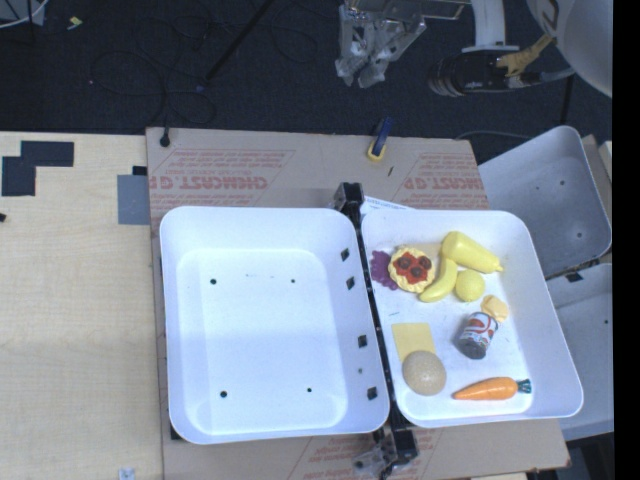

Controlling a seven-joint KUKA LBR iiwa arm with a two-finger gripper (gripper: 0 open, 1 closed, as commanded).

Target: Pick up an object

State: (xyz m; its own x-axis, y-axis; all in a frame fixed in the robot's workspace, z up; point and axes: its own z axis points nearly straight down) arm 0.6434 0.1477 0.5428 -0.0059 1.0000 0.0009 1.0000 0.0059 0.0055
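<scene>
The right bin holds several toy foods. A small pizza lies at its upper left beside a purple piece. A banana, a yellow squash and a lemon crowd together to the right of the pizza. Lower down are a yellow cheese slice, a beige round ball, a small can and an orange carrot. My gripper hangs high at the top of the view, well behind both bins, with nothing in it.
The left bin sits beside the right one on a cardboard sheet. A black divider clamp runs between the bins. A blue and yellow clip lies on the cardboard's far edge. A grey metal plate stands at the right.
</scene>
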